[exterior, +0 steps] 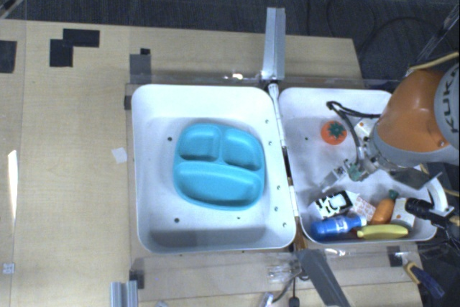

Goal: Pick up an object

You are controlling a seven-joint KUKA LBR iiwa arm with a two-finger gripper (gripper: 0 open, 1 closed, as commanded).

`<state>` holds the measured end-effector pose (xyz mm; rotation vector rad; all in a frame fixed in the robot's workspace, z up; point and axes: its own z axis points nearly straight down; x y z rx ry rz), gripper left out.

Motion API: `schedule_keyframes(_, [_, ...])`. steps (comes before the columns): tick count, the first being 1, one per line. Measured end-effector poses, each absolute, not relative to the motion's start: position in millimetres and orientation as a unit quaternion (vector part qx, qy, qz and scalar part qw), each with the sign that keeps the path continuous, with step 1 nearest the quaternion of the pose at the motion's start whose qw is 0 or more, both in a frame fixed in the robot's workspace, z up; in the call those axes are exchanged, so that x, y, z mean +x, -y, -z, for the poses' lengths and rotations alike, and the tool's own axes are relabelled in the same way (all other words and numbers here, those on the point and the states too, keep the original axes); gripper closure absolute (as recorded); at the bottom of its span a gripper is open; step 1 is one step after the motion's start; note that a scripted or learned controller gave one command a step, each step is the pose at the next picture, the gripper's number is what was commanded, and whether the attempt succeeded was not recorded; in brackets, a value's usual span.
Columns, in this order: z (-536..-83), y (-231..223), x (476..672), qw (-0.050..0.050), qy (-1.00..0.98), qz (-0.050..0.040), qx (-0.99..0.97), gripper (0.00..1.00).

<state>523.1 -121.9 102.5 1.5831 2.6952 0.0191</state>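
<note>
Pale wood bench carries two shallow white bins side by side. Left bin holds one item, a light blue divided plate with three compartments, lying flat near the bin's centre. A metal divider rail runs between the bins at their far edge. Right bin holds the candidate objects. A small orange-red round item with a green top, tomato-like, sits alone toward the far side. Along the near edge is a cluster: a black-and-white patterned piece, just in front of it a blue bottle lying on its side, a yellow banana touching the bottle's right end, and an orange carrot-shaped piece just behind the banana. Gripper hangs over the middle of the right bin, between the tomato-like item and the near cluster, below the grey arm with its orange band, which comes in from the right. Nothing is visible between the fingers; whether the jaws are open or closed cannot be told at this resolution. Dark cables trail off the wrist.
</note>
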Motion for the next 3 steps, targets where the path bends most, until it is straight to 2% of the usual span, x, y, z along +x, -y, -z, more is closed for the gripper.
schedule_keyframes(1, [-114, 121, 525.6, 0.011, -0.862, -0.0077, 0.507, 1.00])
schedule_keyframes(2, [-254, 130, 532.3, 0.005, -0.855, -0.0015, 0.519, 1.00])
schedule_keyframes(3, [-373, 105, 536.5, 0.005, -0.845, -0.0018, 0.534, 1.00])
